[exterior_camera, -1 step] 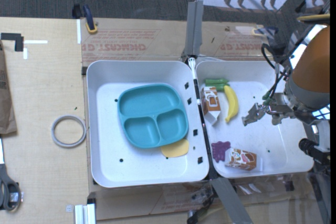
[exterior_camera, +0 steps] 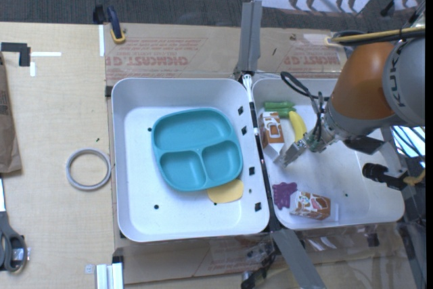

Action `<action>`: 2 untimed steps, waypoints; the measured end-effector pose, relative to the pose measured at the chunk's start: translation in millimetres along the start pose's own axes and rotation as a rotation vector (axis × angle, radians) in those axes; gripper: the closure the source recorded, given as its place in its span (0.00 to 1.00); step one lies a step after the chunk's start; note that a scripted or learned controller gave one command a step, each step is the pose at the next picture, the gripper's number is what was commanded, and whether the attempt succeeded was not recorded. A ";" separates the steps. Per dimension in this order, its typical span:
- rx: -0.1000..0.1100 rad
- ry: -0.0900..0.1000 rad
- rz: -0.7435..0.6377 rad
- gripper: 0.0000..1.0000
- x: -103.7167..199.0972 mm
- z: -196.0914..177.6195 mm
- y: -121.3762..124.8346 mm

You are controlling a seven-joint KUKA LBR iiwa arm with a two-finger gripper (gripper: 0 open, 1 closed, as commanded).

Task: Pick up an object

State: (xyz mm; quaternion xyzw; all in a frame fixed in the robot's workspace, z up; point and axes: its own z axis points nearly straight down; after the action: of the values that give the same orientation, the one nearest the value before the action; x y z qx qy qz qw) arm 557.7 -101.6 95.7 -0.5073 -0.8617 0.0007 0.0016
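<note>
The fingers (exterior_camera: pixel 289 154) hang low in the right bin (exterior_camera: pixel 352 210), pointing down and toward the left; they look drawn together at the tip with nothing visible between them, though the view is too small to be sure. Just above them lies a yellow banana (exterior_camera: pixel 297 126), and beside that, further left, a small orange-and-white carton (exterior_camera: pixel 271 130) with a green item (exterior_camera: pixel 279 105) beyond it. Below the fingers, well apart, a purple toy (exterior_camera: pixel 283 194) lies touching a red-and-white packet (exterior_camera: pixel 313 205). Across the divider, the left bin (exterior_camera: pixel 132 145) holds a teal divided plate (exterior_camera: pixel 197 149) that overlaps a yellow disc (exterior_camera: pixel 226 191). Far to the left, on the desk (exterior_camera: pixel 47 118), rests a grey ring (exterior_camera: pixel 88 168).
</note>
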 end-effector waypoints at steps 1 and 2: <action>-0.001 -0.002 0.013 0.00 -20.3 -140.1 2.0; -0.001 -0.002 0.118 0.00 -29.4 -29.7 42.9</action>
State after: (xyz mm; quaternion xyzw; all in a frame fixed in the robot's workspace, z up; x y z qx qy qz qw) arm 609.5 -106.4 125.2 -0.5573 -0.8303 0.0007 0.0004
